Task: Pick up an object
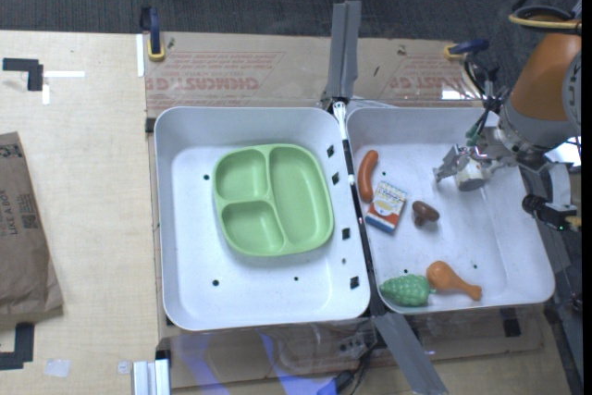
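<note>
In the right bin (pixel 518 236) lie a red-orange sausage (pixel 368 173), a small printed box (pixel 387 205), a dark brown lump (pixel 425 213), an orange chicken drumstick (pixel 452 279) and a green leafy toy (pixel 406 290). My gripper (pixel 459 169) hangs over the bin's upper right part, to the right of the box and above the brown lump. Its fingers stand apart with nothing between them. The arm's orange band (pixel 541 74) rises at the right edge.
The left bin (pixel 185 273) holds a green divided plate (pixel 274 197). A grey divider post (pixel 344 51) stands between the bins at the back. A brown paper bag (pixel 23 227) lies on the bench far left. Bare bin floor lies between the brown lump and the gripper.
</note>
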